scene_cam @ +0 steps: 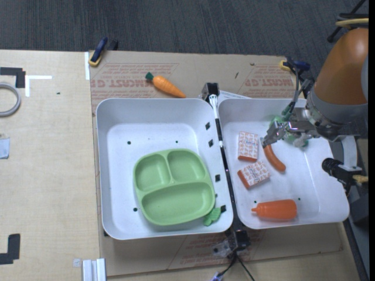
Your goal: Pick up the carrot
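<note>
Camera view puts the carrot (165,85) outside both bins, on the cardboard behind the left bin (111,157), its long axis slanting from green top at upper left to tip at lower right. The gripper (280,132) hangs over the right bin (328,198), fingers spread and holding nothing, so the carrot lies well away to the left and beyond the far rim.

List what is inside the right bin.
The right bin holds two patterned boxes, a sausage and an orange bottle. The gripper covers part of the bin's back.
</note>
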